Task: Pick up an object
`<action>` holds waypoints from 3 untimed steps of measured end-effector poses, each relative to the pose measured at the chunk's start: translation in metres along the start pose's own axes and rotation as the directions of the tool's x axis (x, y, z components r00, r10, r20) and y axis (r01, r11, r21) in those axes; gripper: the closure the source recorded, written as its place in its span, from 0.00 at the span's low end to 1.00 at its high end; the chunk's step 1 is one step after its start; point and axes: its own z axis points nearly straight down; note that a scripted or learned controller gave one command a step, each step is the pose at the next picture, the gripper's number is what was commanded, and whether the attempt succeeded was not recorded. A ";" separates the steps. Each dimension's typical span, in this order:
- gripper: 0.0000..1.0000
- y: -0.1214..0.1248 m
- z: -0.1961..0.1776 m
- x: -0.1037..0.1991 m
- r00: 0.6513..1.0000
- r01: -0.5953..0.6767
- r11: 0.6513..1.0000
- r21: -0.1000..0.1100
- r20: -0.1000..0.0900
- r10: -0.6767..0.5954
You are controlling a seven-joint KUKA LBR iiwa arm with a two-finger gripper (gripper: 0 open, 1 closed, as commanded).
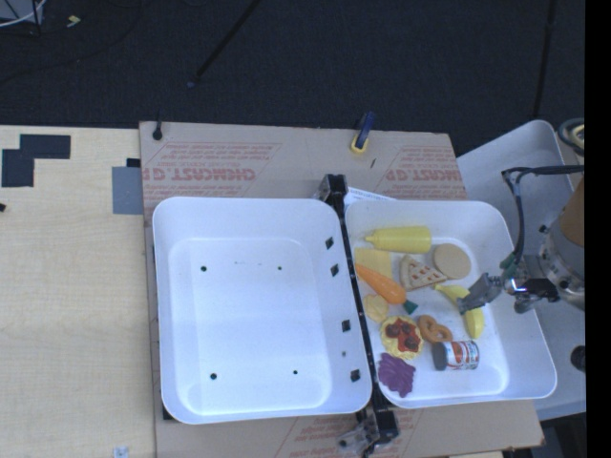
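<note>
The right white bin [523,346] holds several toy foods: a yellow bottle [401,238], a tan round bun [452,260], a pizza slice [420,273], an orange carrot [381,283], a red-and-yellow round piece [401,336], a pretzel [434,328], a small can [459,355] lying on its side, purple grapes [396,374] and a yellow banana [474,322]. My gripper [480,293] reaches in from the right edge, low over the bin's right half. It sits just above the banana and right of the pizza slice. No object shows clearly in its grasp.
The left white bin [181,256] lies beside the right one, with a black divider strip [346,284] between them. Both rest on a cardboard sheet [248,160]. A blue-and-yellow clamp [363,134] sits on its far edge. Cables [520,198] hang near the arm.
</note>
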 end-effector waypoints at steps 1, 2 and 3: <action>0.00 0.007 0.104 0.084 1.000 0.006 1.000 0.010 -0.006 -0.006; 1.00 0.008 0.089 0.078 1.000 -0.005 1.000 0.005 -0.002 0.005; 0.00 0.008 0.089 0.078 1.000 -0.007 1.000 0.005 -0.002 0.007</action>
